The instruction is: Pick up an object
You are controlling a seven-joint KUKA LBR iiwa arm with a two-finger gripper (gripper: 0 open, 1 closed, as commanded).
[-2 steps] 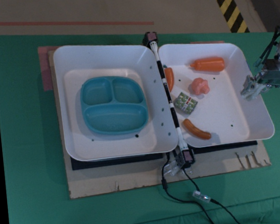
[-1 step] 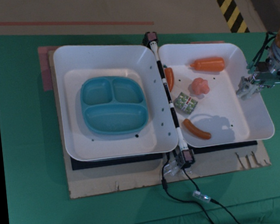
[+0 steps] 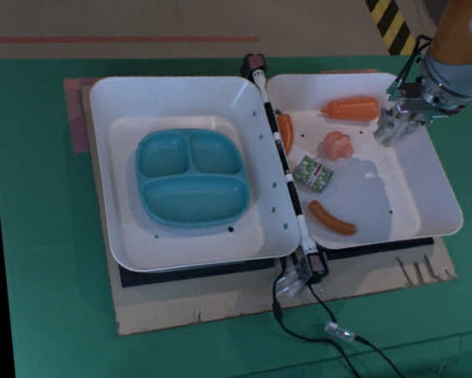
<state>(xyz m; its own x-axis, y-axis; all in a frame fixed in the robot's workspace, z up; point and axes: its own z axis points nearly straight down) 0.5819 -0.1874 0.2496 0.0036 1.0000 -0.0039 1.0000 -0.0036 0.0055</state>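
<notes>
The right bin (image 3: 426,206) holds an orange carrot-like piece (image 3: 351,110) at the back, a pink toy (image 3: 336,145) near the middle, a small green and white carton (image 3: 313,173), a sausage (image 3: 332,218) toward the front, and an orange piece (image 3: 285,130) against the left wall. My gripper (image 3: 389,131) hangs over the bin's back right part, just right of the carrot-like piece and the pink toy. Nothing shows between its fingers.
The left bin (image 3: 110,105) bears a teal divided plate (image 3: 191,178). A rod with black and white bands (image 3: 280,150) runs between the two bins. Cables (image 3: 335,333) trail off the front of the cardboard base onto the green cloth.
</notes>
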